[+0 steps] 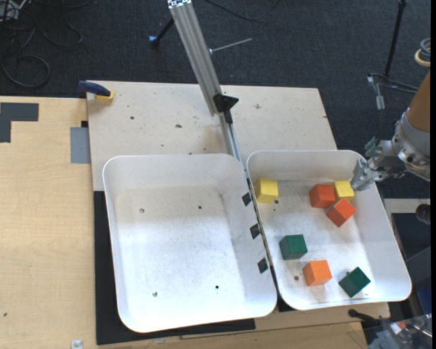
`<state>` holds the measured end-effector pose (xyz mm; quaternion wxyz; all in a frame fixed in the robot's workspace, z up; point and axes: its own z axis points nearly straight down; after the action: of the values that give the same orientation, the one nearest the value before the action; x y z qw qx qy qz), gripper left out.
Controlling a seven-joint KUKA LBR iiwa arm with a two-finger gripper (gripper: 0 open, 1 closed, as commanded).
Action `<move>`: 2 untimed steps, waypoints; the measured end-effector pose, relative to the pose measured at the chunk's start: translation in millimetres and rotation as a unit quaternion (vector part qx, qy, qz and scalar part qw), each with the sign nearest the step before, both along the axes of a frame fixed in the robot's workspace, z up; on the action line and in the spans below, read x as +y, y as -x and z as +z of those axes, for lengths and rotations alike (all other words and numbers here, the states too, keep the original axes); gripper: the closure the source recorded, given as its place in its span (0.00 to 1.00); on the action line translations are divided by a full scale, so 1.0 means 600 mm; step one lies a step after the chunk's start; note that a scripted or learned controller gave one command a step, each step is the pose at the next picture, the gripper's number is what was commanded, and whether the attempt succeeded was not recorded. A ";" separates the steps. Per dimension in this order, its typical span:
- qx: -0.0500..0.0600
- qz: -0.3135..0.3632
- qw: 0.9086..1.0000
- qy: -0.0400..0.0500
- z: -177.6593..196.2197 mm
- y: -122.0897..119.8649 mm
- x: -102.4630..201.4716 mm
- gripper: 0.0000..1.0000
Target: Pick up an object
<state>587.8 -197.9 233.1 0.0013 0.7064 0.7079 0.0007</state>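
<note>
Approach step of a pick, seen from above the bench. The arm (416, 133) reaches in from your right, and its gripper (360, 178) hangs over the far right corner of the right bin (397, 247), just beside the small yellow block (344, 189). At this size and angle you cannot tell whether the gripper is released or clenched, and nothing is seen held in it, so treat the pick as not yet made.

All seven candidates lie in the right bin. The small yellow block sits in a tight cluster with a red cube (322, 195) on its left and a red-orange cube (341, 212) just below it; the three appear to touch or nearly touch. A larger yellow cube (267, 190) rests alone near the divider between the bins. A green cube (293, 246), an orange cube (317, 272) and a dark green cube (354, 281) lie towards the near edge, each apart from its neighbours. The left bin (110, 174) holds no blocks.

The likeliest target is the small yellow block, being nearest the tool. The next move calls for you to centre the gripper over that block, align it so that it straddles the block without catching the red cubes, and descend to the bin floor before closing. The close neighbours and the nearby bin wall are the main constraints on that descent
</note>
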 end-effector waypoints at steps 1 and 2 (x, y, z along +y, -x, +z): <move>0.002 0.002 1.000 0.000 0.011 0.000 0.000 1.00; 0.003 0.001 1.000 -0.002 0.010 0.011 0.092 1.00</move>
<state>581.4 -142.9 239.2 -0.0023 0.7055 0.7088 -0.0002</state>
